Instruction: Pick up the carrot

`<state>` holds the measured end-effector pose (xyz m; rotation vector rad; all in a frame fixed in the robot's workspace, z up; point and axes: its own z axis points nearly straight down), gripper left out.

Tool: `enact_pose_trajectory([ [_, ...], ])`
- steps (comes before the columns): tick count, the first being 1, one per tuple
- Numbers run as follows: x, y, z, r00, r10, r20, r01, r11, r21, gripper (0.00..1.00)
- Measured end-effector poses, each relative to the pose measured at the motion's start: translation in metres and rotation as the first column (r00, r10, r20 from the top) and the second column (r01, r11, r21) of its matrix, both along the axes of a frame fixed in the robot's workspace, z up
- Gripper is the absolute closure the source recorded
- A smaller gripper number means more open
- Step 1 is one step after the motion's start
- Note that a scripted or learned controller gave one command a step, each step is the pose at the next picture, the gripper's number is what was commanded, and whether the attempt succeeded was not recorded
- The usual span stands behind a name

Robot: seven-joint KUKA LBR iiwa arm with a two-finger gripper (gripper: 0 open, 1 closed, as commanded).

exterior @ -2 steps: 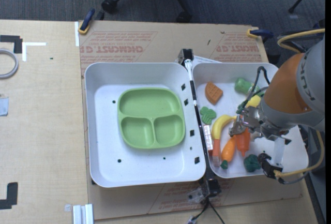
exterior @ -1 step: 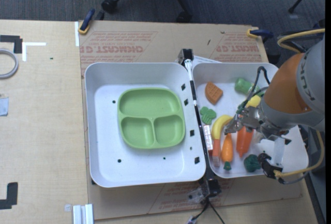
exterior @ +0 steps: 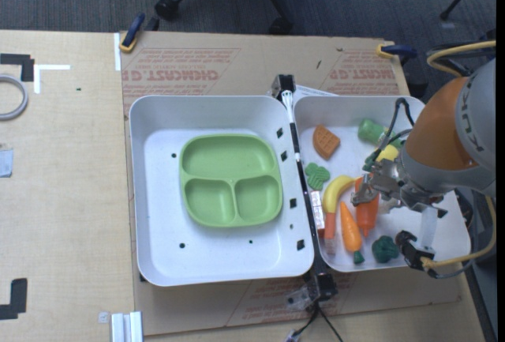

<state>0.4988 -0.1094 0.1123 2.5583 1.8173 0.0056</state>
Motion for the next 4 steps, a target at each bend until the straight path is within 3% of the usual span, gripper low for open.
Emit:
enact_pose_trajectory([
  [1,0.000,0.000,0.000,1.000,0.000,-0.001,0.000,1.000,0.000,0.00],
  [2,-0.021,0.007,-0.020,0.940,-0.342,-0.007,0.342,0.940,0.002,0.00],
  [3,-0.020,0.007,-0.011,0.941,-0.339,-0.007,0.339,0.941,0.003,1.00],
  [4,-0.020,0.007,-0.011,0.941,-0.339,-0.007,0.339,0.941,0.003,0.00],
])
